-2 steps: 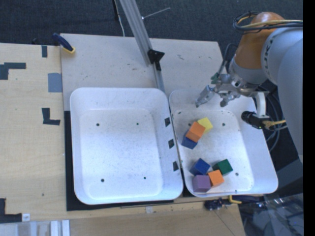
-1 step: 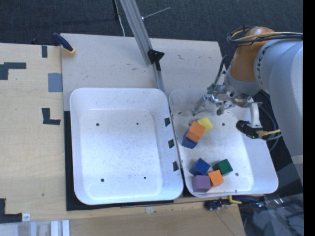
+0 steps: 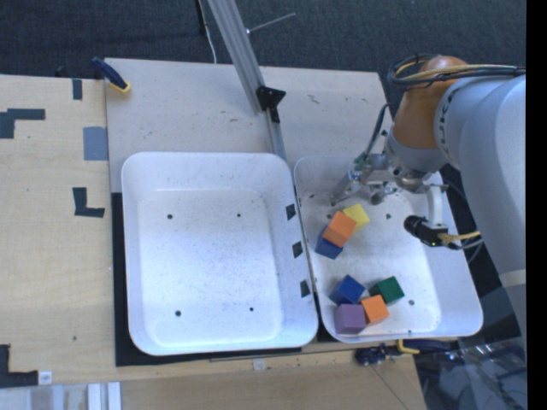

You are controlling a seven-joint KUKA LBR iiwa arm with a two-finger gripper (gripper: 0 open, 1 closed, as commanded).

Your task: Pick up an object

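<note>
- Though small, probably light and stiff: yellow block beside orange block.
- Best pinched across flat opposite faces.
- Tool just above; grip state unclear, cannot tell.

No text, label, brand name or number can be read anywhere. The dark angular tape marks on the wooden board left of the left bin may look a little like letters, but at this sharpness they read as plain shapes. The coloured blocks in the right bin, right of that bin, show bare faces without printing.
</note>
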